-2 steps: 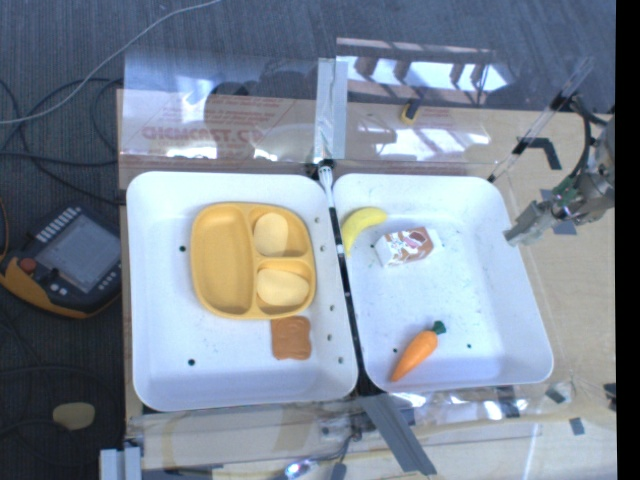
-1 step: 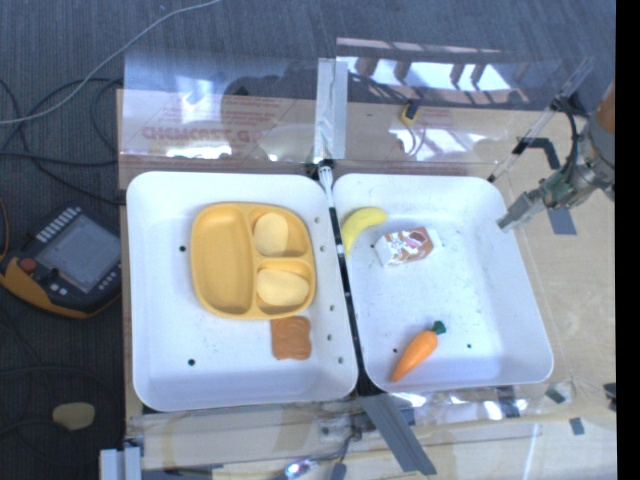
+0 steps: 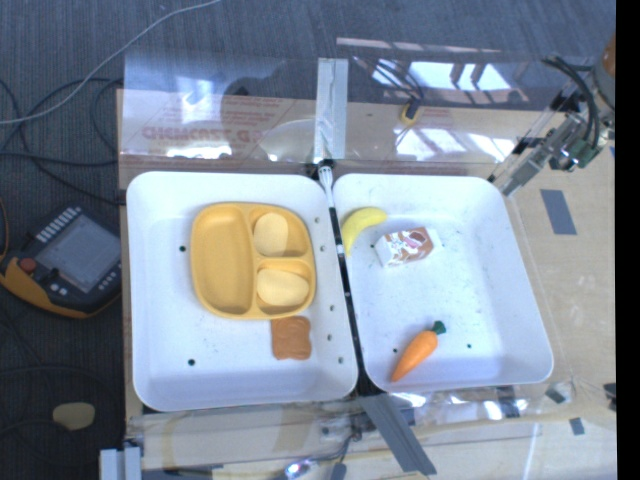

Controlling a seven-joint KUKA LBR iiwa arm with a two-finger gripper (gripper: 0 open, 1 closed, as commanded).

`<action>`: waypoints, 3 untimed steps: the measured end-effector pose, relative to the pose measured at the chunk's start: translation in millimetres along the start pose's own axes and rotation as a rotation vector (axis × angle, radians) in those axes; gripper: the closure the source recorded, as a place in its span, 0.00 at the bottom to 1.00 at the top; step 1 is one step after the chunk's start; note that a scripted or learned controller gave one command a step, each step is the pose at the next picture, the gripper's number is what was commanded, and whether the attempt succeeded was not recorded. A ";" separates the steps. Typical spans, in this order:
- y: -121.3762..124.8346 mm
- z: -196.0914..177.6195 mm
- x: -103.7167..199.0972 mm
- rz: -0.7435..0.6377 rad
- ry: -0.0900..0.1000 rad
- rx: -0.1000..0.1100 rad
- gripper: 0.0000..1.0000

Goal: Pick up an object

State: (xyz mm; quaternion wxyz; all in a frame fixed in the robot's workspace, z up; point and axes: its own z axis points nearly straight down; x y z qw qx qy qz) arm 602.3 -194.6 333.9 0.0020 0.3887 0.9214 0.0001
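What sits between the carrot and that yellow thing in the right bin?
Bare white bin floor; the small packet lies just right of the line from carrot to yellow piece.

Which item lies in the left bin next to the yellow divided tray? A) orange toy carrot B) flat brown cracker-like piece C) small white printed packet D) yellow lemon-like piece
B: the flat brown cracker-like piece lies just below the yellow divided tray in the left white bin; the other three are in the right bin.
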 end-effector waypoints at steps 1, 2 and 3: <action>57.6 68.4 102.4 0.101 0.004 0.002 1.00; 57.5 68.1 102.1 0.101 0.004 0.001 0.00; 14.7 137.3 101.9 0.442 0.006 0.005 0.00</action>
